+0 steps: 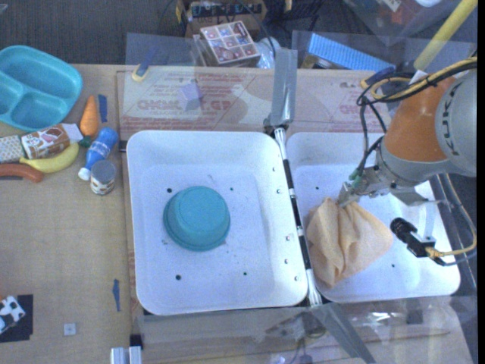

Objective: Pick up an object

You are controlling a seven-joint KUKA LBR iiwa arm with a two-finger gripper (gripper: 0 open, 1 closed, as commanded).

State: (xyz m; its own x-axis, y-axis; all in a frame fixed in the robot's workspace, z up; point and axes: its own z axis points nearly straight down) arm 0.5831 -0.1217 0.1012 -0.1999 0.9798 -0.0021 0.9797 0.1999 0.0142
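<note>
Probably "KU" on the arm (455, 120)

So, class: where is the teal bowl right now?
The bowl sits upside down in the left bin, left of centre, far from the cloth in the right bin.

bowl (197, 218) upside down in left bin (144, 165); cloth (345, 237) in right bin (439, 279), against divider.

The grey arm (443, 123) reaches in from the right, its orange band (413, 131) sitting just above the wrist — cables loop over the top of it. The wrist tilts down and toward the left, ending in the gripper (350, 192), which points down at a slant — its tip sits low over the right-hand side of the bench.
</note>
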